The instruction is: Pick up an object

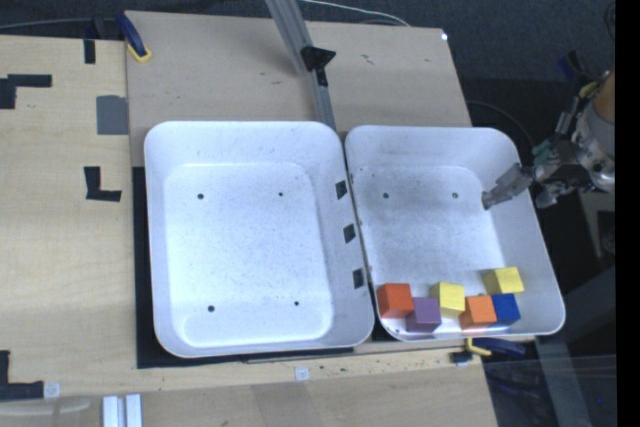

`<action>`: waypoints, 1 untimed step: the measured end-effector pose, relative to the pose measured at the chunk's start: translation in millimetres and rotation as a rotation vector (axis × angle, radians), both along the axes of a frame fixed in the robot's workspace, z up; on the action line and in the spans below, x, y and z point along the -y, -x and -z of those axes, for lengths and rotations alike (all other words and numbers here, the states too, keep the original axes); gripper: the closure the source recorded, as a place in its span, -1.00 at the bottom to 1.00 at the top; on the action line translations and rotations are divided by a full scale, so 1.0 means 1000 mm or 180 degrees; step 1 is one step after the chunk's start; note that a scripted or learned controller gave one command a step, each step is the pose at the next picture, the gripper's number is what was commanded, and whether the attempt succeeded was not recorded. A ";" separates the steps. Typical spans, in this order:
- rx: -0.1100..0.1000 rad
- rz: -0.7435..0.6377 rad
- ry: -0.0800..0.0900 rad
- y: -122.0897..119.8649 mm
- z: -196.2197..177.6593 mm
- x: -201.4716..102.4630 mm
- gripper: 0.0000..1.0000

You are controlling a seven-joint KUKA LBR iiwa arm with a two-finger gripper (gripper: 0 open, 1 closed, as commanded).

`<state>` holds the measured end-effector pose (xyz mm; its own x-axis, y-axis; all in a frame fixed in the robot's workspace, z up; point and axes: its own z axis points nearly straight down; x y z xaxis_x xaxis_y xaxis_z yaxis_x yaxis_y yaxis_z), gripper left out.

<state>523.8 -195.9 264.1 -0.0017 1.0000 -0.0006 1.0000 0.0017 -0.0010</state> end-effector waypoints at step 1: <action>0.0016 0.0000 0.0002 0.042 -0.057 -0.017 -1.00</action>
<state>482.2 -179.2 321.6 -0.0017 1.0000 -0.0012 1.0000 0.0017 0.0039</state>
